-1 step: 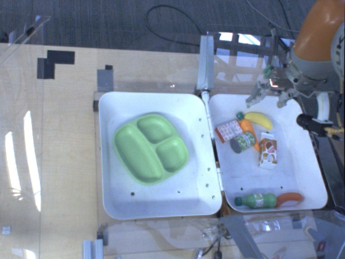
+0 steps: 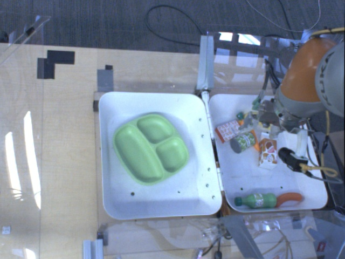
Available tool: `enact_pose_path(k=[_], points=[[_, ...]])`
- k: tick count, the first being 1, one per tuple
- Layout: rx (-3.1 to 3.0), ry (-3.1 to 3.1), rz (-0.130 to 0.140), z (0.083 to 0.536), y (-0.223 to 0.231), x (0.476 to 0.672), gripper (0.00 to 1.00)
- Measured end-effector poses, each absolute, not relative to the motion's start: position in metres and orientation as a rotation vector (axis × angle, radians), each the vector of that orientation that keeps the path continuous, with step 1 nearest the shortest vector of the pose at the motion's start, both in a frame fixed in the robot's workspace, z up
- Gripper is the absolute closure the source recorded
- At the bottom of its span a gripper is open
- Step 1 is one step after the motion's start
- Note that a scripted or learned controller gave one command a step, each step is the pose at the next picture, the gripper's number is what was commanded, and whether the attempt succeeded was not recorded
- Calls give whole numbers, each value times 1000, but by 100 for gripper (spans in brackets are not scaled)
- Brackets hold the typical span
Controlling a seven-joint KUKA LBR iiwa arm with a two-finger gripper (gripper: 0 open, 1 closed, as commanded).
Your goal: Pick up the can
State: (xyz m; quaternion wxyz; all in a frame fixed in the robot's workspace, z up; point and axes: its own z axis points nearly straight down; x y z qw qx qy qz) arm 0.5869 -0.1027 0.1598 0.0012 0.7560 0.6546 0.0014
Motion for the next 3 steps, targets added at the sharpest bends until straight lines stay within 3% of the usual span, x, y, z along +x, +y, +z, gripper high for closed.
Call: enact_pose_path(k=[1, 2, 3], points=[[2393, 2015, 24, 95, -85, 604, 0], [2248, 2180, 11, 89, -129, 557, 0], [2240, 2179, 22, 102, -127, 560, 100]])
